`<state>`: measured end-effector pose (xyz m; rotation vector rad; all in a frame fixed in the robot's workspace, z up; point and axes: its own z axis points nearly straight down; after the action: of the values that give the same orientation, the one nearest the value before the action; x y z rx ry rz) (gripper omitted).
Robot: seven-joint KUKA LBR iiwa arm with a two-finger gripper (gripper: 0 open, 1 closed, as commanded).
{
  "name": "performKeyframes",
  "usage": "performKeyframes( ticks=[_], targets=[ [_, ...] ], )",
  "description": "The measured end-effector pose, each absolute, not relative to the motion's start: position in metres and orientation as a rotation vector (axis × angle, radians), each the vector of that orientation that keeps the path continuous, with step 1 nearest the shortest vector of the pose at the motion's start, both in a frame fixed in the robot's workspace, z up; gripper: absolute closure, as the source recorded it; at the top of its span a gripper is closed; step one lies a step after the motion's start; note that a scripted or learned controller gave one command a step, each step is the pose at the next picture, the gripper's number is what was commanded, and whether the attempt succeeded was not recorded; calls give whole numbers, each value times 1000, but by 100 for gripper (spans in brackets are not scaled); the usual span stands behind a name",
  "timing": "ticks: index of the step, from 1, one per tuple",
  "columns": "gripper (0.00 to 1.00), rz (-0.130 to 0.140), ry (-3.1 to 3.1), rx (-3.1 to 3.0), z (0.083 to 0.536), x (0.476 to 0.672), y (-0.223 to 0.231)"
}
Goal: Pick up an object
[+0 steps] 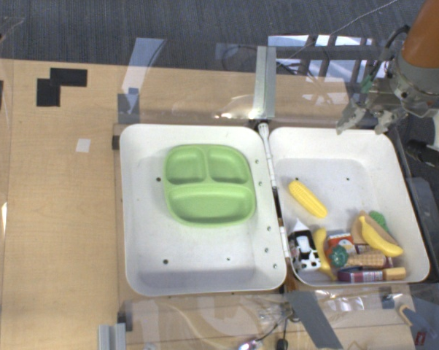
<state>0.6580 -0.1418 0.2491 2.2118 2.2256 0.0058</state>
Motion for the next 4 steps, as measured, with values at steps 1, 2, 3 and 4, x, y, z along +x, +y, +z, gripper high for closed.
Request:
performKeyframes(
  ticks=[1,2,3,4],
  targets=[
    [0,6,2226,2212,249,658,-142],
    [0,4,2362,2069,156,559,-93],
    [0,16,2389,2020,91,560,-100],
    [100,26,2390,2015,103,562,-97]
  ],
)
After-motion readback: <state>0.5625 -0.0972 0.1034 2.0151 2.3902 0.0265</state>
